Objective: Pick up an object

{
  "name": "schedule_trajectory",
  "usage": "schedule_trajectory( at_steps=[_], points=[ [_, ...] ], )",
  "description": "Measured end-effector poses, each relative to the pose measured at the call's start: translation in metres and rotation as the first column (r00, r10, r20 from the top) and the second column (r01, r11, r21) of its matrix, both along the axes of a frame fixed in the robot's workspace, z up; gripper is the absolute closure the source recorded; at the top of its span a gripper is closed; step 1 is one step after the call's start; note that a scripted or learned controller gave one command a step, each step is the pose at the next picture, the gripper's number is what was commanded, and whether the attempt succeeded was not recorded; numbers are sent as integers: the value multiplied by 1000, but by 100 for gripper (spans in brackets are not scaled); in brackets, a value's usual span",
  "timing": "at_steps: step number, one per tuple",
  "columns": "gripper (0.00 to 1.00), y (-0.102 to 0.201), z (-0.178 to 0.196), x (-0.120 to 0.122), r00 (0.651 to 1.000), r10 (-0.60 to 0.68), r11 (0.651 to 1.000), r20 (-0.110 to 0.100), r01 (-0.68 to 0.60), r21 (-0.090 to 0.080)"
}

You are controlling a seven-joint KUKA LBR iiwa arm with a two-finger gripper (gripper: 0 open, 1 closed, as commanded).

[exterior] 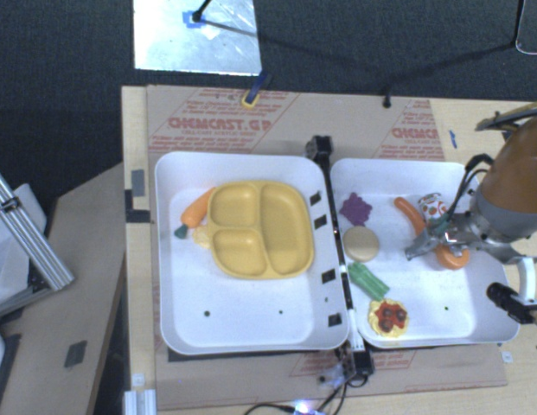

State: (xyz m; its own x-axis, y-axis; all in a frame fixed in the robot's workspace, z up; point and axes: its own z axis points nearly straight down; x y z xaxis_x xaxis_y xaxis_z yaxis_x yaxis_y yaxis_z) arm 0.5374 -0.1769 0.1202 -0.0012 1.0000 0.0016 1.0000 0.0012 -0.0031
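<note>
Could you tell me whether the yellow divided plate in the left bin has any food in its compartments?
Empty. All three compartments of the plate show bare yellow; the carrot lies outside, against its left edge.

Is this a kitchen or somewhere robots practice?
Probably a robot test bench, not a kitchen. A grey arm reaches over two white bins holding toy food, like a carrot beside a yellow divided plate.
</note>
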Motion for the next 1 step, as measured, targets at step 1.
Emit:
schedule_trajectory(
  at_steps=[1],
  points=[
    [0, -1, -7, 3, 1000, 0, 1000, 12, 0, -5]
  ],
)
